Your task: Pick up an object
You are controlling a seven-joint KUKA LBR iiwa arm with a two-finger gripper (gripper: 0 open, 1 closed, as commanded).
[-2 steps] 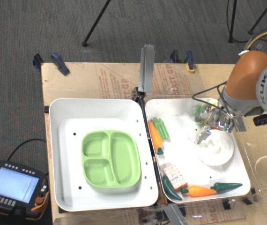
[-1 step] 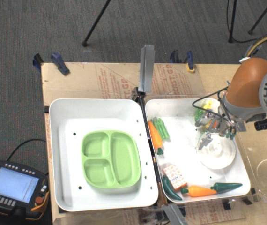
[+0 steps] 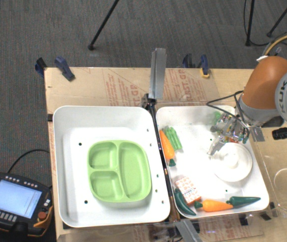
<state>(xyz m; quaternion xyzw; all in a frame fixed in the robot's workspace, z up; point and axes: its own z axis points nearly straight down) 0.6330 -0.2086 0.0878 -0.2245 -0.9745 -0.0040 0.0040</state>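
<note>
Grey carpet surrounds the bench [image 3: 103, 82], whose brown board top carries two shallow white bins side by side, with blue clamps [image 3: 64, 68] along its far edge and a tripod leg [image 3: 105, 19] standing on the floor beyond.

At the bench's left side, the left bin [image 3: 65, 135] holds one thing: a light green divided plate [image 3: 119, 171] with three compartments, lying flat in the middle.

The right bin [image 3: 194, 116], at the bench's right side, holds the rest. Near its left wall lie a toy carrot [image 3: 166, 146] and, just beside it, a green bean pod [image 3: 173, 137]. A white bowl [image 3: 232, 163] sits toward the bin's right wall. Along the near wall lie a small orange and white box [image 3: 188, 187], a dark green pepper [image 3: 182, 201] touching it, a second carrot [image 3: 213, 204] and another dark green pepper [image 3: 243, 200], the last two end to end. A small green thing [image 3: 217, 117] near the far right corner is partly covered by the arm's wrist, and I cannot tell what it is.

The arm [image 3: 264, 87] comes in over the right edge of the bench, its grey and orange body cut off there. The claw [image 3: 218, 147] hangs over the right bin, at the far-left rim of the white bowl. Its fingers are spread slightly, with nothing between them.

A teach pendant [image 3: 15, 200] lies on the floor by the bench's near left corner, partly cut off.
</note>
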